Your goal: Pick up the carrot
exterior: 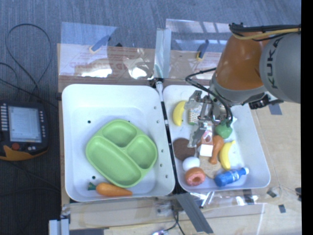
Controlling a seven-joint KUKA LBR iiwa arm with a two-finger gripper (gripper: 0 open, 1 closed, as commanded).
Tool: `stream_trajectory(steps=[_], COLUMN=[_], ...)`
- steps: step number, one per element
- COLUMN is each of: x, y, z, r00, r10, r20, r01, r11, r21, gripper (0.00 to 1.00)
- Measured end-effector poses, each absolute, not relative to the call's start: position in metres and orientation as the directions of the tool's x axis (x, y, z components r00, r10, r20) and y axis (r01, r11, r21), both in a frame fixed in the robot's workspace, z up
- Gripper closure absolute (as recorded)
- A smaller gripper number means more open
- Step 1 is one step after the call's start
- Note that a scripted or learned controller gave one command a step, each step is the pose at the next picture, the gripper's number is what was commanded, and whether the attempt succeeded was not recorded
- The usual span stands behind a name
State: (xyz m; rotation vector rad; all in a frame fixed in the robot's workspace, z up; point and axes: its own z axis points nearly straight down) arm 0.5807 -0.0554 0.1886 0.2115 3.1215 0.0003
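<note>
Your carrot (113, 190) lies nearly level in the left bin (78, 131), green top pointing left (gripper (204, 124) finger state: unclear to me).

The carrot (113, 190) lies in the left bin (78, 99), just below the green plate (122, 152). The gripper (203, 124) hangs over the right bin (257, 151) (the one full of toy food), near a yellow banana (179, 113) and a blue bottle (230, 177).
</note>
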Motion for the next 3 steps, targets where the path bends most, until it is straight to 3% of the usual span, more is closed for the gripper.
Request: stream_trajectory(steps=[1, 2, 3], x=[0.484, 0.494, 0.504], y=[-0.109, -0.117, -0.105], z=[0.19, 0.119, 0.109], r00=[-0.998, -0.866, -0.761], r10=[0.068, 0.499, 0.647], r20=[-0.001, -0.034, -0.051], r01=[0.068, 0.499, 0.647], r11=[0.998, 0.866, 0.762], r21=[-0.001, 0.013, 0.024], gripper=[0.0, 0.0, 0.0])
